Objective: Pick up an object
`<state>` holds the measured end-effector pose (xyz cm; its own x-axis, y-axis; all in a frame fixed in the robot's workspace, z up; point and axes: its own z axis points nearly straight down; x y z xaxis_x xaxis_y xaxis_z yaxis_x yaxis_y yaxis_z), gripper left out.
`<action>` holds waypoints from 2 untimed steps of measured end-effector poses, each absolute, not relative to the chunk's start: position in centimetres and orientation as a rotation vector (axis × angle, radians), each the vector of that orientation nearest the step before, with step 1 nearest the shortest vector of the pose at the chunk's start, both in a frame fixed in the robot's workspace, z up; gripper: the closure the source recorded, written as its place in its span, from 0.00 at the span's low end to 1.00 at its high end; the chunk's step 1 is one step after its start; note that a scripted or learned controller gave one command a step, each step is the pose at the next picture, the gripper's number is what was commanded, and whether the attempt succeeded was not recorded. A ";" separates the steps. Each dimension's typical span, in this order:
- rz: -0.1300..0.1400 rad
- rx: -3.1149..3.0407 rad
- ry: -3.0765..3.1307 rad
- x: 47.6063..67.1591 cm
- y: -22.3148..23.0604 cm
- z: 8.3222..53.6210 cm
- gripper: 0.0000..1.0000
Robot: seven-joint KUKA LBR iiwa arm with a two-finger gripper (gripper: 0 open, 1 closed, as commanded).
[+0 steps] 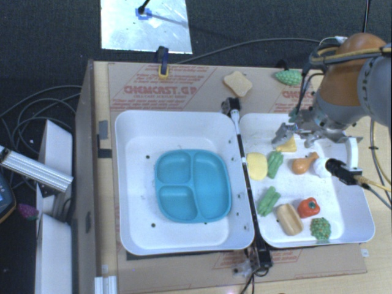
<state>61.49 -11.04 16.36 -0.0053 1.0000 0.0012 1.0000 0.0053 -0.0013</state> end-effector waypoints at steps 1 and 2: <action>-0.010 -2.223 -2.227 60.3 -10.1 9.0 0.00; -0.003 -2.224 -2.226 61.8 -12.9 14.8 0.00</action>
<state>61.77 -12.85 14.82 -0.0011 1.0000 -0.0018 1.0000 0.0011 0.0049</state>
